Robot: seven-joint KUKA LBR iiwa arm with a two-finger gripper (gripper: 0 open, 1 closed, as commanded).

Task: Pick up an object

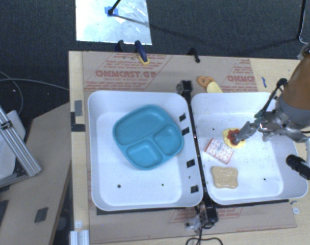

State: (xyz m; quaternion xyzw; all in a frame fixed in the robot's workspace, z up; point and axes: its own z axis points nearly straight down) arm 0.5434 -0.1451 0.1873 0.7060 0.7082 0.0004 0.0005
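Note:
The right bin point(267, 188) holds a small yellow and red toy point(230, 137), a red-and-white checkered piece point(218, 150) and a tan toast-shaped piece point(225, 177). My gripper point(240, 135) reaches in from the right and sits low at the yellow and red toy, its dark tip touching or overlapping the toy's right side. The arm's grey wrist point(285, 119) hangs over the bin's right half.
The left bin point(109, 188) carries a blue divided plate point(147, 136). An orange and a yellow toy point(210, 84) lie on the cardboard behind the right bin. A black divider with clips point(193, 142) runs between the bins.

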